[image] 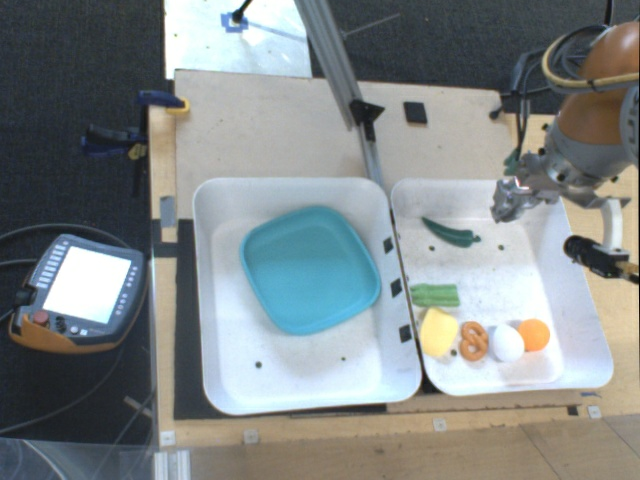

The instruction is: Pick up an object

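Note:
My gripper (507,204) hangs over the far right part of the right bin (570,278), a little right of a dark green pepper (451,232). Lower in that bin lie a light green pod (435,294), a yellow lemon (438,332), a brown pretzel (473,341), a white egg (507,343) and an orange ball (535,334). Nothing shows between the gripper and the bin floor. The gripper is small and seen from above.
The left bin (225,268) holds a turquoise square plate (308,268). A metal pole (335,58) slants over the bench behind the bins. A teach pendant (78,290) lies on the floor at left.

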Controlling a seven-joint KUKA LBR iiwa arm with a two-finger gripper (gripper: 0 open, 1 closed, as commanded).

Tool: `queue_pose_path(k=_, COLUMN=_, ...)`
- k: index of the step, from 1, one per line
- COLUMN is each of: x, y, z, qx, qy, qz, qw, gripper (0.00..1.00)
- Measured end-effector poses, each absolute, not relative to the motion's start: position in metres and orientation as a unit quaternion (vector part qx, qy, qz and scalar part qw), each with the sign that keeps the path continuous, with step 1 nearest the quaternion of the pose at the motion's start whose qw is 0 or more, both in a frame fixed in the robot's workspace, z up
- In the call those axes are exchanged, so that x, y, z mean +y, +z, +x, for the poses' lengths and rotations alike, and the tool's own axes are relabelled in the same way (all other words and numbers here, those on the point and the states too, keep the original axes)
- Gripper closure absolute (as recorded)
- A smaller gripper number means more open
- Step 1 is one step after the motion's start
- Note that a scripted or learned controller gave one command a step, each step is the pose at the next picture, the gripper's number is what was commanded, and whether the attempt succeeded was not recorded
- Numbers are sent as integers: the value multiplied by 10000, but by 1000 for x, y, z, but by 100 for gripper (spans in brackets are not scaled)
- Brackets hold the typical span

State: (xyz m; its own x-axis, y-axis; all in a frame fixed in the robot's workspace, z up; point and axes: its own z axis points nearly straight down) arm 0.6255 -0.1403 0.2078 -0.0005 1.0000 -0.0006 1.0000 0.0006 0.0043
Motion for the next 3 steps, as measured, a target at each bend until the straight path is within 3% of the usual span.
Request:
queue_pose_path(k=1, x=-150, y=258, z=625, qx=7072, qy=15, qz=7070, qw=22, gripper=100)
queue_pose_path(k=3, x=-53, y=247, z=586, qx=7088, qy=7, qz=7054, qw=-1, gripper=100)
